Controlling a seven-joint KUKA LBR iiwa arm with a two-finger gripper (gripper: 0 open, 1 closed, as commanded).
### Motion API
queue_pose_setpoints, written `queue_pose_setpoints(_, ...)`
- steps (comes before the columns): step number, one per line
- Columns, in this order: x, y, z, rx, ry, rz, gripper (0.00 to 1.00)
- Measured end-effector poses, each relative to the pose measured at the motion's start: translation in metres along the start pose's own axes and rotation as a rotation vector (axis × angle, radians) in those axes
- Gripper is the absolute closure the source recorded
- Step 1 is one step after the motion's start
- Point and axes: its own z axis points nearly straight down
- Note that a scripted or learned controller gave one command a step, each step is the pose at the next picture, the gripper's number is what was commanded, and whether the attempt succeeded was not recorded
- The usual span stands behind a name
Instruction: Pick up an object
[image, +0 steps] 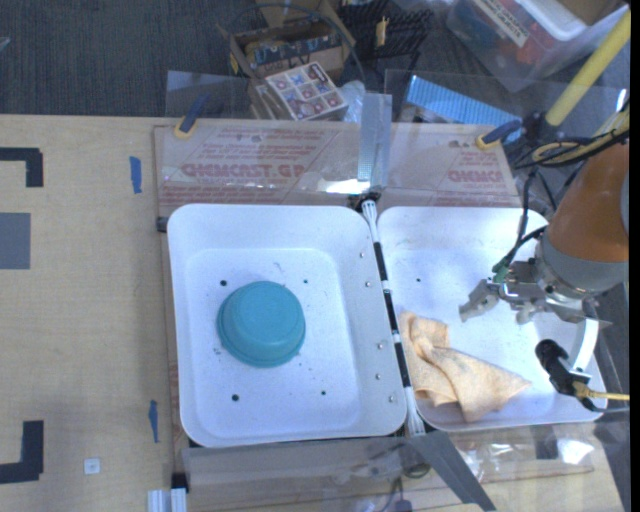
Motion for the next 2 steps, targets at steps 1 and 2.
queue_pose_setpoints(1, 0.002, 0.045, 0.055, -0.004, 0.000, -0.191, 0.00)
queue_pose_setpoints(2, 0.001, 0.047, 0.043, -0.010, 0.000, -0.188, 1.00)
